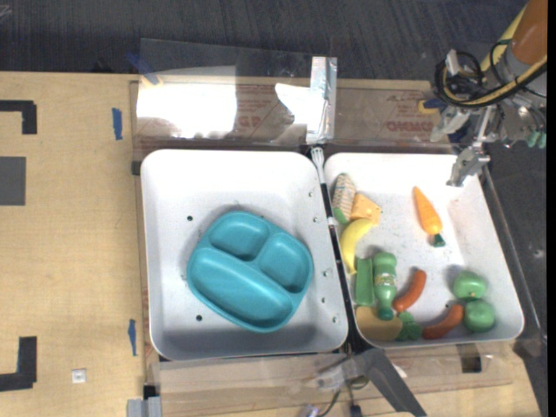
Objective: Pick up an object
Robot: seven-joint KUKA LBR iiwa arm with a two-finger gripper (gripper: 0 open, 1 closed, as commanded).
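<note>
- Landmark: the centre divider where the two white bins meet. Everything below is placed relative to it.
- Left of the divider: left bin holds only a teal sectioned tray, lying flat and slightly skewed. Probably the drop zone, so it's kept free of small parts.
- Behind the divider: a clear taped panel stands along the back edge, likely a guard so nothing gets flung off the bench.
- Just right of the divider: toy corn and a yellow wedge pressed against the bin wall, banana below them, a green bottle beside it. Crowded, touching each other; looks like a poor first pick.
- Right of the divider, front edge: red sausage, a tan piece, a red chili, and two green round fruits. All bunched low in the right bin, as if dumped loose.
- Right of the divider, mid bin: the carrot lies alone, well apart from the pile. My guess at the easiest target, since there's bare floor around it.
- Far right of the divider, at the back corner: gripper hangs over the right bin's rim, above and right of the carrot, holding nothing. Fingers are too small and edge-on here; can't tell if the jaws are open or closed.
- Judgement: nothing picked yet; the arm needs to come in toward the divider and descend.
</note>
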